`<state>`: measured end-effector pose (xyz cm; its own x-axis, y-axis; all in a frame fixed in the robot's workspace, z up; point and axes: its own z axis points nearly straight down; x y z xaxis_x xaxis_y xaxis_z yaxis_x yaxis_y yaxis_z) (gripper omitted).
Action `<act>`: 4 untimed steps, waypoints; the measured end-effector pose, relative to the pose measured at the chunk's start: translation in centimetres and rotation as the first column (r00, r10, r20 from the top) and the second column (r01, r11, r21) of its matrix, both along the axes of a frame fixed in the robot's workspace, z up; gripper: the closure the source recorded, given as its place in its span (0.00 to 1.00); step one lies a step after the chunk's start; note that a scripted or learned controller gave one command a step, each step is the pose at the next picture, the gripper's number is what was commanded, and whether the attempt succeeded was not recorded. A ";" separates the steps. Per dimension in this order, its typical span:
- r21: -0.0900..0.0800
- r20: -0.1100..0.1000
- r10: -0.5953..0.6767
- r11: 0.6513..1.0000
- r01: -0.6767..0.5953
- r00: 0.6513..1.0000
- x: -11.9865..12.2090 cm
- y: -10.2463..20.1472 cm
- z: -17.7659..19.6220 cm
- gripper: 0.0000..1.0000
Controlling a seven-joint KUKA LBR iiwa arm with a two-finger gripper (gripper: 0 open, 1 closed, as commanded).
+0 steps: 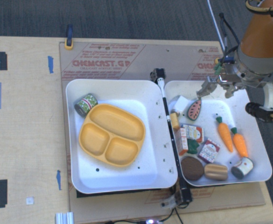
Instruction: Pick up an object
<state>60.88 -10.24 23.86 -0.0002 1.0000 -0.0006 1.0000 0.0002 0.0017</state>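
My gripper (217,89) hovers over the far edge of the right bin (262,164), fingers spread with nothing between them. Just below and left of it lies a watermelon slice (194,109). Two carrots (225,134) (240,143) lie side by side in the middle of that bin. Nearer the front are a brown disc (191,167), a bread roll (216,171) and a small grey and white piece (242,167). Small printed packets (191,135) (209,151) sit between them.
The left bin (80,171) bears a yellow divided plate (111,134) and a green can (86,104) at its far left corner. A yellow piece (174,120) lies by the divider between the bins. A black clamp (158,73) sits at the far end of the divider.
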 end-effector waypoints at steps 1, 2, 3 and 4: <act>0.000 0.002 0.000 1.000 0.000 1.000 -1.1 0.7 -15.2 0.00; 0.000 0.002 -0.001 1.000 0.001 1.000 -9.0 1.1 -15.2 0.00; -0.001 0.009 -0.001 1.000 0.001 1.000 -8.8 1.0 -14.2 1.00; 0.001 0.000 0.001 1.000 -0.001 1.000 -12.9 8.0 -5.4 1.00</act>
